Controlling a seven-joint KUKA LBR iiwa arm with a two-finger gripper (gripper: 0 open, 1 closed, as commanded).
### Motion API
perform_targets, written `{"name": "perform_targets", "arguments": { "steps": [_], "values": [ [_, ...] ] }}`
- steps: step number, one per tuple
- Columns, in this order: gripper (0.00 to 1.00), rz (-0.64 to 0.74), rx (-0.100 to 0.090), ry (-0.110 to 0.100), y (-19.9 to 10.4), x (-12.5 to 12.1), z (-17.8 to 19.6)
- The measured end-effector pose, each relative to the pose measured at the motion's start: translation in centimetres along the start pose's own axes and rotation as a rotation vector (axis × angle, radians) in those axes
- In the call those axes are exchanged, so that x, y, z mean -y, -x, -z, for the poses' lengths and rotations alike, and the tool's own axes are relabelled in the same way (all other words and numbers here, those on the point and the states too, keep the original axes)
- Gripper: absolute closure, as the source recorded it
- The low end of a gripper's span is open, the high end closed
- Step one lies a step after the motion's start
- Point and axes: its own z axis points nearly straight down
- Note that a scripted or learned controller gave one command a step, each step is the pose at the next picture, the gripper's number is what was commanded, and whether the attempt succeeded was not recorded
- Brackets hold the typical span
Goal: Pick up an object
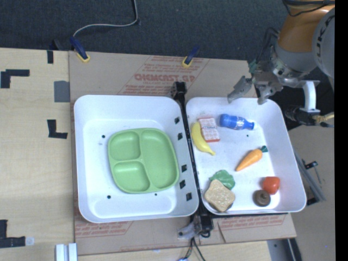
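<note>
Camera view looks down on two white bins set side by side on the bench. Objects for picking lie in the right bin (pixel 291 162): a small blue bottle (pixel 236 122) on its side near the far edge, a pink-and-white packet (pixel 209 129) just beside a yellow banana (pixel 202 140) along the left wall, an orange carrot (pixel 250 159) with a green top near the middle, a green leafy piece (pixel 223 178) touching a slice of brown bread (pixel 219 197) by the near edge, and a red tomato (pixel 271 184) next to a small dark round thing (pixel 262 198) in the near right corner. A green divided plate (pixel 143 160) with three compartments sits in the left bin (pixel 87 162). At the far right corner of the right bin hangs the gripper (pixel 250 91), above the rim, its two grey fingers spread wide apart with nothing between them and touching none of the objects.
</note>
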Motion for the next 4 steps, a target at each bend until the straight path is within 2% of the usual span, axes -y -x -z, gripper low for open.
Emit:
{"name": "perform_targets", "arguments": {
  "steps": [1, 2, 3, 4],
  "values": [
    [0.0, -0.001, 0.0, -0.003, -3.1, 0.0, -9.1],
    [0.0, 0.002, 0.007, 0.024, -0.7, -2.6, -15.1],
    [1.0, 0.003, 0.011, 0.025, -0.6, -2.6, -14.1],
    [0.0, 0.003, 0.011, 0.024, -0.6, -2.6, -14.1]
  ]
}}
